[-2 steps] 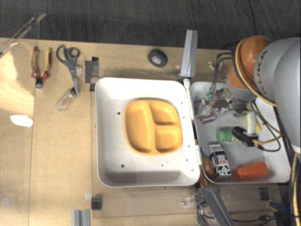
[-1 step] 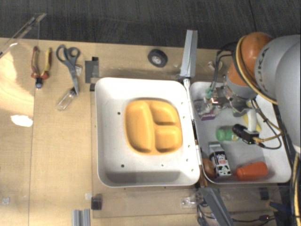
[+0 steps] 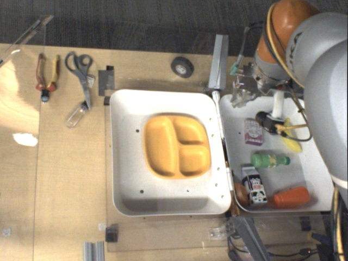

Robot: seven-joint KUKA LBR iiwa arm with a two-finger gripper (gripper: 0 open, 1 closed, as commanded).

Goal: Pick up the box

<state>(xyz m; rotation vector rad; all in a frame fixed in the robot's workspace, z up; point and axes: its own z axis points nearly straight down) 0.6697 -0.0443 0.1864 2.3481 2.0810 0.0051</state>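
Claw (image 3: 240, 93) over upper left corner of right bin (image 3: 234, 145); spread undeterminable. Box (image 3: 253, 131) lies flat just below claw. Risk: low profile, claw skids off; green bottle (image 3: 270, 160) near, possible collision.

Wore a smooth, rounded shell of pale grey along the arm (image 3: 326, 64). Bore a glossy, domed orange band (image 3: 285, 15), bright against the grey. Trailed thin dark cables (image 3: 270, 42) down the left side of that band. Ended, below and left of the band, in a small bare-metal gripper (image 3: 242, 94).
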